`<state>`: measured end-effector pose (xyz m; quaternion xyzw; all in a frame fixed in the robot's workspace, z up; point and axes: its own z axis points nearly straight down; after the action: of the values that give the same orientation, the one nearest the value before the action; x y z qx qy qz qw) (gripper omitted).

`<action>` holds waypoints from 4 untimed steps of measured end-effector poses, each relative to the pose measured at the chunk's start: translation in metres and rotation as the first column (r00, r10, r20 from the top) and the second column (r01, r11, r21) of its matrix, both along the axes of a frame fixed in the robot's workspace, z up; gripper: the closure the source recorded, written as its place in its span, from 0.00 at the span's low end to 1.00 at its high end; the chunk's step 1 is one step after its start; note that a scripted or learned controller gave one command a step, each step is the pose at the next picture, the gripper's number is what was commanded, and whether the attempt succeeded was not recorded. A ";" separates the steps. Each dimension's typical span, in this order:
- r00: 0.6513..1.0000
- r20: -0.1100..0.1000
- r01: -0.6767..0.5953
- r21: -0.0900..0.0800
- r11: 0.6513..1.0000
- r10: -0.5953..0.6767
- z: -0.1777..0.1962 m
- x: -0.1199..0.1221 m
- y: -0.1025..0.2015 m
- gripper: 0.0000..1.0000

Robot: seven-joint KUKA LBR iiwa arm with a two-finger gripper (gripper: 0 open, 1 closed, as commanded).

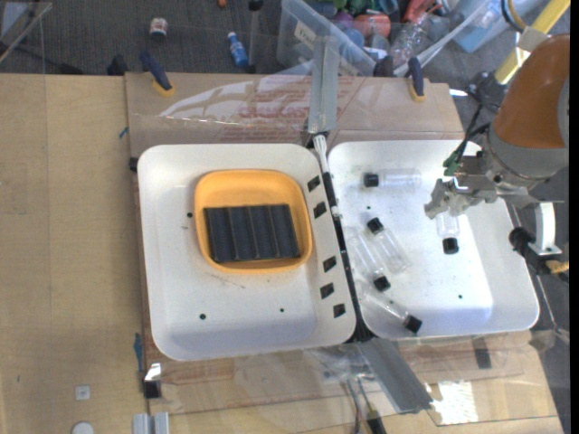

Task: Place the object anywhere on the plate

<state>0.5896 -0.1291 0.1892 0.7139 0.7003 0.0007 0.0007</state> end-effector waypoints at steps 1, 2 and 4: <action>0.999 0.001 0.046 -0.001 0.999 -0.046 0.003 0.041 0.012 1.00; 1.000 0.002 -0.007 -0.002 1.000 0.007 0.008 0.078 0.033 1.00; 0.975 -0.003 -0.223 0.000 0.975 0.223 -0.004 0.077 0.075 1.00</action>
<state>0.6666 -0.0546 0.1856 0.6308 0.7759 -0.0003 -0.0004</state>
